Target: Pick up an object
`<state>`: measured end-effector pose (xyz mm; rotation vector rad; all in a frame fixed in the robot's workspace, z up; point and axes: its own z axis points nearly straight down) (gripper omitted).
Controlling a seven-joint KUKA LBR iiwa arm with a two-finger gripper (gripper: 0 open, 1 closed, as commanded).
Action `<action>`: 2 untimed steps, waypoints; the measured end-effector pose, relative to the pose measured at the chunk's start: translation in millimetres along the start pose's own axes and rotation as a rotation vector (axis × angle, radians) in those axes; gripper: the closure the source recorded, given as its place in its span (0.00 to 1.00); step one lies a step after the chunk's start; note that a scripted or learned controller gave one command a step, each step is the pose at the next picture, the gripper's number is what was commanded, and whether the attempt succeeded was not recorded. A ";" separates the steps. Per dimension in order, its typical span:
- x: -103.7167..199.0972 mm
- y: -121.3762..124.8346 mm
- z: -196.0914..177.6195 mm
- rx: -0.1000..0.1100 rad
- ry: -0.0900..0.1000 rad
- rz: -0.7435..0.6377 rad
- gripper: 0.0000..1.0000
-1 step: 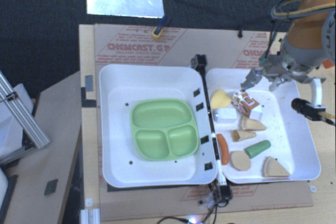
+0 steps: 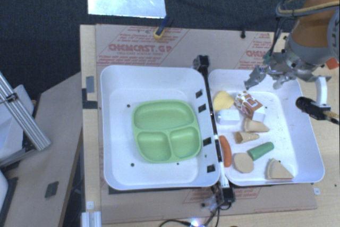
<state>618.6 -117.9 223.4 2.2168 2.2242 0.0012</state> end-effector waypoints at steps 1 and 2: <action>1.4 2.3 62.5 0.004 0.001 0.002 0.00; 1.1 6.6 105.3 0.004 0.001 0.002 0.00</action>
